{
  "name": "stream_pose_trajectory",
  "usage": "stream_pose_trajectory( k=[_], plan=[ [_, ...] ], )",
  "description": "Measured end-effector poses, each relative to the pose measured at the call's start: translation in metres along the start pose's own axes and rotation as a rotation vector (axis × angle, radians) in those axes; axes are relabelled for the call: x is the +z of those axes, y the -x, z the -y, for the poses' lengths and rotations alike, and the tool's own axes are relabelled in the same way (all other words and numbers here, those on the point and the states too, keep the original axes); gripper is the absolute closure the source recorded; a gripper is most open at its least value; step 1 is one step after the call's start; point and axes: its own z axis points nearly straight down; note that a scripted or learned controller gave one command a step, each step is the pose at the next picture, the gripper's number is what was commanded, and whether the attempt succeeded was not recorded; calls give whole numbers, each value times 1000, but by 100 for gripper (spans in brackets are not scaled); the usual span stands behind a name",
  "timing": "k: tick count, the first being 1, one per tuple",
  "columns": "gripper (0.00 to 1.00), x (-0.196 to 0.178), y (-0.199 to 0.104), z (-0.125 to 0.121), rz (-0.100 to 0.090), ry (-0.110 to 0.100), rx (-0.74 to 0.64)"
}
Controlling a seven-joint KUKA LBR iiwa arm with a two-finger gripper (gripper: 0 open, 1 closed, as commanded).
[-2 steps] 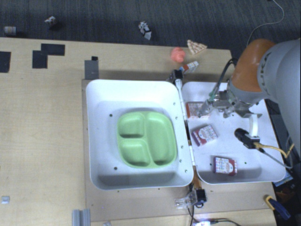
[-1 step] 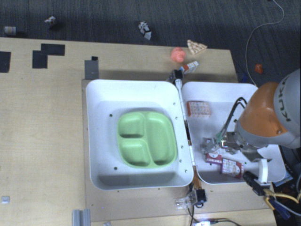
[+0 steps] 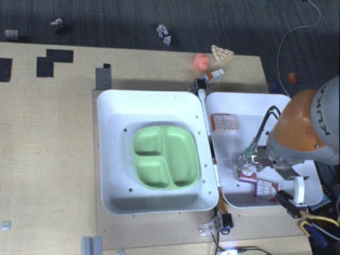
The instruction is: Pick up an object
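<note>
From the overhead camera I see my claw (image 3: 249, 161) low in the right bin (image 3: 234, 108), over a small red-and-white packet (image 3: 264, 186) just beyond it; its opening I cannot tell. I'd centre on the packet, descend straight, and close only once it's between.

The desk (image 3: 48, 158) is light wood-grain board, spanning the view from 9 o'clock to 4 o'clock. Black rectangular cut-outs (image 3: 53, 61) mark its surface toward 10 o'clock. Beyond the far edge, at 12 o'clock, lies dark ribbed carpet floor (image 3: 117, 9), scattered with small debris. Lighting is even and diffuse.
</note>
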Motion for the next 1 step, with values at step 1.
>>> stream_pose_trajectory(
  k=[1],
  plan=[
    [100, -136, -50, 2, -2, -8, -1]
  ],
)
